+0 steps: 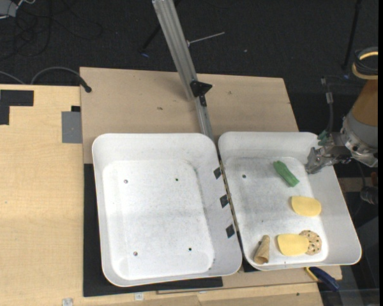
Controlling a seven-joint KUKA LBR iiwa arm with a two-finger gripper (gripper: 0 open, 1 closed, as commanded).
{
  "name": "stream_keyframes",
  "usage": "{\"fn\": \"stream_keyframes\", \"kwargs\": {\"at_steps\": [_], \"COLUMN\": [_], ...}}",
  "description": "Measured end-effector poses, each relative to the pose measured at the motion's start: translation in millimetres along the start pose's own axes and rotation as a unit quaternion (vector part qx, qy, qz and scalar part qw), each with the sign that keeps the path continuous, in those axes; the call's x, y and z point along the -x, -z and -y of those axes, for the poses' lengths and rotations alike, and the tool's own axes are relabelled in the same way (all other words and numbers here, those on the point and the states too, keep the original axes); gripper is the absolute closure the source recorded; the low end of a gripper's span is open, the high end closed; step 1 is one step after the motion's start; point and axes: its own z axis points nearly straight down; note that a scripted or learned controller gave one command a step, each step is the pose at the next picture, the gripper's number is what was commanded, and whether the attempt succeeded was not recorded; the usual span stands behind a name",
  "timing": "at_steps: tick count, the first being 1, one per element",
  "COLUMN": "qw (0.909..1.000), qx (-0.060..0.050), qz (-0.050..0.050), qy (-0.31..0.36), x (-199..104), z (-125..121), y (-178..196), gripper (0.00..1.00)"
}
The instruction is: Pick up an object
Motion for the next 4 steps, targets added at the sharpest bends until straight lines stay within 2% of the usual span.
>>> {"fn": "stream_keyframes", "kwargs": {"at_steps": [1, 2, 4], "qw": [1.0000, 1.0000, 1.0000], "qx": [0.000, -0.003, -0.003], "qz": [0.000, -0.002, -0.002], "qy": [0.000, 0.001, 0.002], "x": [0, -52, -147], "z": [-1, -3, -9], "y": [43, 31, 46], "gripper": [1.00, 1.00, 1.00]}}
